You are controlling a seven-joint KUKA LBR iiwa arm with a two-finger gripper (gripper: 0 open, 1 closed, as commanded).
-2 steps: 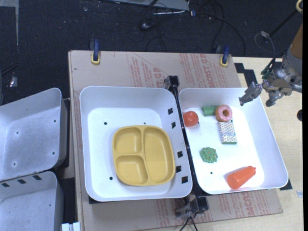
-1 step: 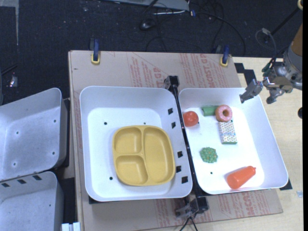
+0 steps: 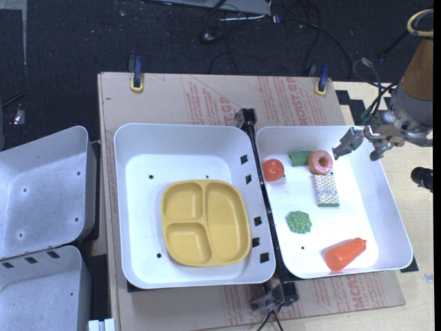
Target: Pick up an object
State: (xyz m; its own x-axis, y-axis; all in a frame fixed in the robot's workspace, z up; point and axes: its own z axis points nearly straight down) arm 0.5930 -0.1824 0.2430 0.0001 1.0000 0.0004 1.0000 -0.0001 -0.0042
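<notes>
The right bin [image 3: 386, 205] holds several small objects. A pink donut [image 3: 320, 162] lies beside a green block [image 3: 300, 158], and a red ball [image 3: 273, 169] sits near the bin's left wall. Below the donut lies a speckled white box [image 3: 326, 189]. Further forward are a green bumpy ball [image 3: 299, 221] and an orange cone-shaped piece [image 3: 344, 253]. My gripper [image 3: 360, 149] hangs over the bin's far right corner, just right of the donut. It is open, and nothing is between its fingers.
A yellow divided plate [image 3: 205, 222] lies in the left bin [image 3: 138, 185]. A black divider rail [image 3: 260, 198] runs between the bins. Blue and yellow clamps [image 3: 137, 80] hold the board at the back. White bin lids [image 3: 41, 185] lie off to the left.
</notes>
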